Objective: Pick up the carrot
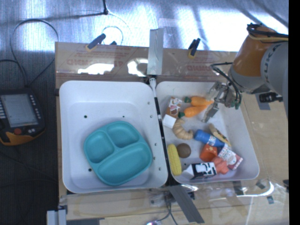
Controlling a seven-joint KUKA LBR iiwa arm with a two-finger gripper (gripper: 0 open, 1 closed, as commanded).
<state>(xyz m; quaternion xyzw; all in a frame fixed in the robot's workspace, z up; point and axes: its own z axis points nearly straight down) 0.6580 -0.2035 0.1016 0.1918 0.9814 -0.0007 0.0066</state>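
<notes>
Two carrots (197, 105) lie in the right bin (243, 125); the gripper (214, 104) hangs just right of them, fingers apart, holding nothing.

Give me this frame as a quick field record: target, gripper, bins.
target: carrot, lying in the right bin, far end, beside a second orange carrot-like piece
gripper: gripper low in the right bin, just right of the carrot
held: nothing seen between the fingers
left bin: left bin holds a teal divided plate
nearby clutter: croissant, corn, blue bottle
</notes>
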